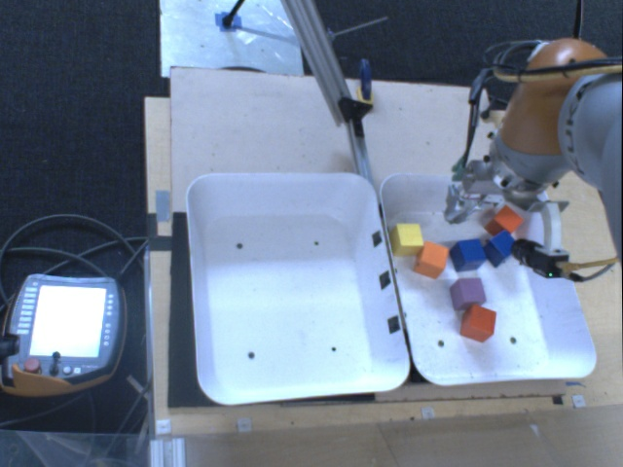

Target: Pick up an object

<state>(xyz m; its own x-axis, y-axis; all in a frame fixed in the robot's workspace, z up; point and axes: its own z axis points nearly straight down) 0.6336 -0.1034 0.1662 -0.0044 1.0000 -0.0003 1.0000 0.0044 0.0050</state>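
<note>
Left bin (292, 280) first, I've got nothing to grab there. Crossing into the right bin (545, 348): yellow block (407, 237) near the divider, orange block (431, 259) touching its lower corner, then two blue blocks (468, 254) side by side, a purple block (467, 292) and a red block (478, 323) just below. My gripper (465, 205) hovers above the blue pair, near the bin's back wall; whether it's apart or together, I cannot tell. These look like small, light, rigid cubes. I'd take the yellow one across two flat opposite faces, since it sits least crowded.
</note>
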